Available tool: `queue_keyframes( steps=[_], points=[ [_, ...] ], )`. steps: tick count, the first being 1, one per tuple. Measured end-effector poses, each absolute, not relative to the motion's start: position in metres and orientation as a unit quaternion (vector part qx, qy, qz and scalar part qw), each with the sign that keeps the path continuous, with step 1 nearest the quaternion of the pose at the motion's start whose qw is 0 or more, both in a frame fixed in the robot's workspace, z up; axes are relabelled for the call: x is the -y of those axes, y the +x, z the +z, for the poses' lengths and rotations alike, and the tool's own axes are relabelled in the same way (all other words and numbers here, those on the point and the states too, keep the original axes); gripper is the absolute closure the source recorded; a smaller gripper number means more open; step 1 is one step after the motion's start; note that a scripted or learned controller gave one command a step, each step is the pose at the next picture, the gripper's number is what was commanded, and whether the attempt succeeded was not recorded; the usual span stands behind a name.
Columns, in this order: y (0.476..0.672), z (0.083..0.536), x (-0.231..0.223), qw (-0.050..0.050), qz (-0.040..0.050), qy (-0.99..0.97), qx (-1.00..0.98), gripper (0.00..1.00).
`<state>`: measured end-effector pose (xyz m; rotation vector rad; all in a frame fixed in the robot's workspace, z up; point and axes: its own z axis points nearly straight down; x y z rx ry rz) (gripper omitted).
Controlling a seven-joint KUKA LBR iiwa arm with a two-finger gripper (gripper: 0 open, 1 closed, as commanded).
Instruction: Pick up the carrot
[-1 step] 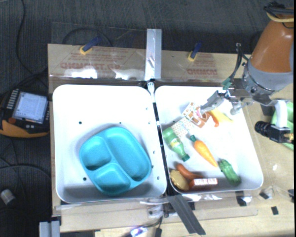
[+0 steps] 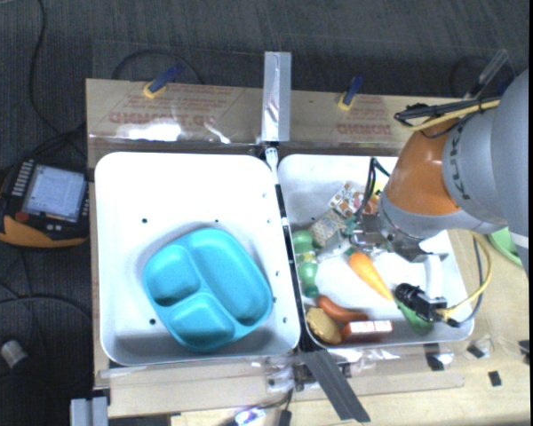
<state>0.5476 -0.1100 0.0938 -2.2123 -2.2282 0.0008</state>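
A: Camera view. Task status?

B: Not done, by the look of it. Carrot [image 2: 369, 274] lying in the right bin [image 2: 330, 164], about mid-bin, slanted, thick end toward the far-left corner, tip toward the near-right corner. Resting on something white, not lifted as far as visible.

A: Neighbours?

B: Green piece [image 2: 307, 273] by the bin's left wall, reddish-brown sausage shape [image 2: 340, 308] toward the near edge, a printed wrapper [image 2: 348, 201] toward the far edge. Crowded. Left bin [image 2: 124, 193] carrying a blue divided tray [image 2: 209, 287], not part of the job.

A: Gripper?

B: Gripper [image 2: 362, 236] low over the right bin, just above the carrot's thick end, under the orange-banded wrist. Touching or just beside: can't tell at this slant.

A: Open or closed?

B: Can't tell. Tip buried under the wrist and clutter. No carrot visibly clamped, so not logging a hold.

A: What's left?

B: Judging from this: confirm a grip on the thick end, then lift clear of the bin. Risk of catching the wrapper or the green piece instead. Reach looks done, grasp and lift pending.
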Motion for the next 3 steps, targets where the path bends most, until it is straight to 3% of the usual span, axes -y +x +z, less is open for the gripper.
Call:
queue_keyframes(
  steps=[1, 2, 3],
  points=[
    [0.523, 0.091, 0.111, -0.008, -0.0048, -0.703, 0.711, 0.00],
    [0.524, 0.100, 0.110, -0.006, -0.0057, -0.703, 0.711, 1.00],
    [0.524, 0.183, 0.082, 0.000, 0.0006, -0.560, 0.828, 1.00]
  ],
)
